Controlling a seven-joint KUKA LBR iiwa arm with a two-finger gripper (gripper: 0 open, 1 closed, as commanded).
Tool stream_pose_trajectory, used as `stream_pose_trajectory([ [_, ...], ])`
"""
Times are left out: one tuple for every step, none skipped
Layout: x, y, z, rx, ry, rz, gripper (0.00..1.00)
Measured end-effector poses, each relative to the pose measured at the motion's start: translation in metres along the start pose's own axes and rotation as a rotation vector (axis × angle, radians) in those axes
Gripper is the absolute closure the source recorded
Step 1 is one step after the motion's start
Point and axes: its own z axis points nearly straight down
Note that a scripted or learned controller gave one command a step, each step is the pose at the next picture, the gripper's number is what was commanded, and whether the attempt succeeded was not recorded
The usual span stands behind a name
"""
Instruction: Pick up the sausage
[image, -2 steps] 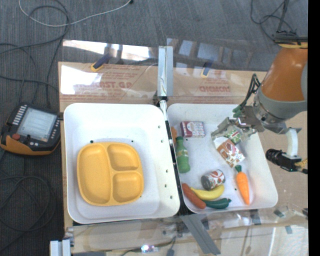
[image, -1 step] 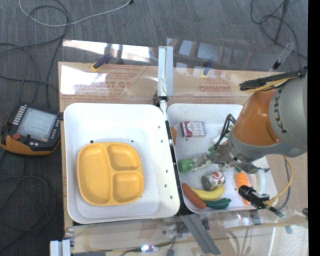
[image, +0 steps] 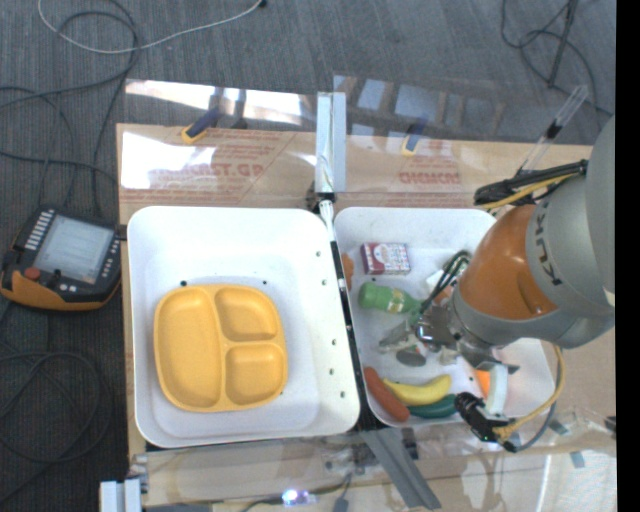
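The sausage (image: 385, 394), reddish-orange, lies at the front left of the right bin (image: 440, 225), just left of a yellow banana (image: 420, 387). My gripper (image: 408, 338) hangs over the middle of that bin, a little above and right of the sausage and just below a green bottle (image: 388, 298). Its metal fingers point left, and the arm's orange band covers the wrist behind them. Nothing shows between the fingers.
A red-and-white box (image: 385, 259) lies at the back of the right bin. A green item (image: 432, 409) sits under the banana and an orange piece (image: 484, 381) lies further right. The left bin (image: 160, 230) holds a yellow divided plate (image: 180, 340).
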Motion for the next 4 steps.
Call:
stream_pose_trajectory([
  [0.012,0.093,-0.013,0.024,0.003,-0.116,0.0],
  [0.015,0.138,0.005,0.045,0.007,-0.41,0.0],
  [-0.009,0.185,-0.061,0.021,0.004,-0.383,0.0],
  [-0.009,0.185,-0.06,0.022,0.002,-0.383,0.0],
])
